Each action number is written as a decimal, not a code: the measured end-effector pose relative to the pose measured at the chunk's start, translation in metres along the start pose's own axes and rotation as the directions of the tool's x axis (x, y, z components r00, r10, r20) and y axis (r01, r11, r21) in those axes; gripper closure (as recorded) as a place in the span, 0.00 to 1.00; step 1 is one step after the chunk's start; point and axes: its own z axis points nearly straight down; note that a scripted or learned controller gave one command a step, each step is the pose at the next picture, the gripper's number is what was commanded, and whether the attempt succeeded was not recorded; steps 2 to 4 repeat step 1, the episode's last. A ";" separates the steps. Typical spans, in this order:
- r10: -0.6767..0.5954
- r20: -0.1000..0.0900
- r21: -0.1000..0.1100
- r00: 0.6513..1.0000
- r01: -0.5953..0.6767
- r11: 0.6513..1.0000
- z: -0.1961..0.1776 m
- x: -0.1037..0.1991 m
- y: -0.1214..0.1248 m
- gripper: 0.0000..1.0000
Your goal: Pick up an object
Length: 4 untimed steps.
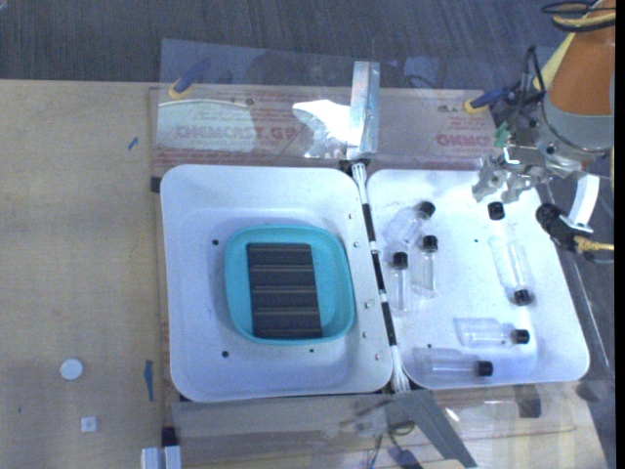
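Several clear vials with black caps lie in the right bin: one near the divider, two upright-looking ones, one at the right, and two along the front. My gripper hangs over the bin's back right part, below the orange band. A small black cap sits just in front of the gripper; I cannot tell whether they touch.
The left bin holds a teal tray with a dark ribbed block in it. A clear wall with a metal post stands behind both bins. Cables hang by the right bin's right edge.
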 end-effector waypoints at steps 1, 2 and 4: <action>-0.005 0.000 -0.001 1.000 0.005 1.000 -0.021 0.062 0.020 1.00; -0.005 0.000 -0.001 1.000 0.005 1.000 -0.021 0.062 0.020 1.00; -0.005 0.000 -0.001 1.000 0.005 1.000 -0.021 0.062 0.020 1.00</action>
